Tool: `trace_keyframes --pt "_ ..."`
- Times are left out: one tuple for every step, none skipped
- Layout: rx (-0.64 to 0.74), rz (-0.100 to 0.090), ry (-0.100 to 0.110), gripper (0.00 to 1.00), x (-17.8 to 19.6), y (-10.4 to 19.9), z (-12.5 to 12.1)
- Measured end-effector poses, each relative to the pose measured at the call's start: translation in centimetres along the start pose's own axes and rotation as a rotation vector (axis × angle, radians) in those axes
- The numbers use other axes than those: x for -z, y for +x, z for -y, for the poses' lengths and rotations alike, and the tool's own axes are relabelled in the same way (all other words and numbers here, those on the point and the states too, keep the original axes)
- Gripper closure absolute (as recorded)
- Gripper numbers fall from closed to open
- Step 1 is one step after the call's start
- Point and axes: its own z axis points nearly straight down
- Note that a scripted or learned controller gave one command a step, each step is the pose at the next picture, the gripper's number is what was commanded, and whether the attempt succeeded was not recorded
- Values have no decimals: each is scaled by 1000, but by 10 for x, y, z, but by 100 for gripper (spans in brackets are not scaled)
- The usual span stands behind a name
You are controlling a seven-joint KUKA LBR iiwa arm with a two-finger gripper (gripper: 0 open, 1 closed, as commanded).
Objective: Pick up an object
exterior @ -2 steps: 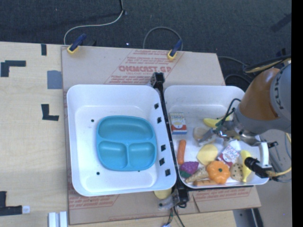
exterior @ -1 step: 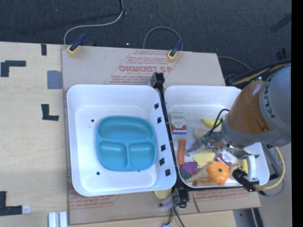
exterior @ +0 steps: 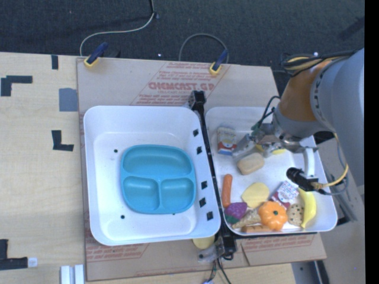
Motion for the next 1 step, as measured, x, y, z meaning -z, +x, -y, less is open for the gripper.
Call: trace_keyframes --pt "5 5 15 0 -12 46 -70"
